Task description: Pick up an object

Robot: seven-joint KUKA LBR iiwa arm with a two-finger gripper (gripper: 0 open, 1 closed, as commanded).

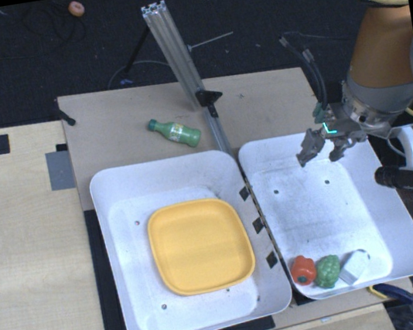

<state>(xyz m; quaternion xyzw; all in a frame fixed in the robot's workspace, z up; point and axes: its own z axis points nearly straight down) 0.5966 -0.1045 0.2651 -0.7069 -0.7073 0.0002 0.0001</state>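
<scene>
My gripper point(323, 150) hangs over the far part of the right bin point(330, 202), its two dark fingers spread apart with nothing between them. At that bin's near edge lie a red pepper-like toy point(303, 269), a green knobbly toy point(328, 271) and a small white and grey block point(353, 266), close together. All three sit well below and in front of the gripper. A yellow square plate point(200, 244) lies flat in the left bin point(121, 214).
A green bottle point(175, 132) lies on its side on the bench behind the left bin. A slanted aluminium bar point(180, 51) rises from the bench behind the bins' divider. Black clips point(257, 224) line the seam between the bins.
</scene>
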